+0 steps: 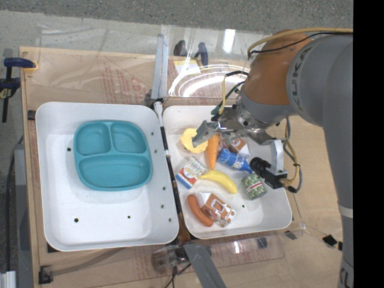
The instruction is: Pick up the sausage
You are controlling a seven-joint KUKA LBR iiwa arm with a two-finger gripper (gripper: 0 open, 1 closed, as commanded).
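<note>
The camera view looks down on two white bins. The left bin (48, 179) holds a teal divided plate (113, 155) with three compartments. The right bin (277, 212) holds a heap of toy groceries, and the carrot (212, 150), standing near its middle, serves as the landmark.

The sausage (198, 210) lies well below the carrot, near the bin's front-left corner, reddish-brown and slanted. It touches a clear packet (219, 209) with orange and white print on its right; the print is too small to read. Between carrot and sausage lies a banana (220, 180). Below-left of the carrot sits a small carton (191, 171) with red and blue marks, its writing unreadable. Left of the carrot is a yellow wedge (191, 140). Right of the carrot lies a blue packet (234, 159), and further down-right a green can (254, 186) with a dotted label, no words legible.

The gripper (211, 126) hangs just above the carrot's top, well apart from the sausage. Whether its jaws are spread or closed cannot be told. Nothing is seen between them. The arm (300, 77) bears grey letters on its side, partly readable as "KU".
</note>
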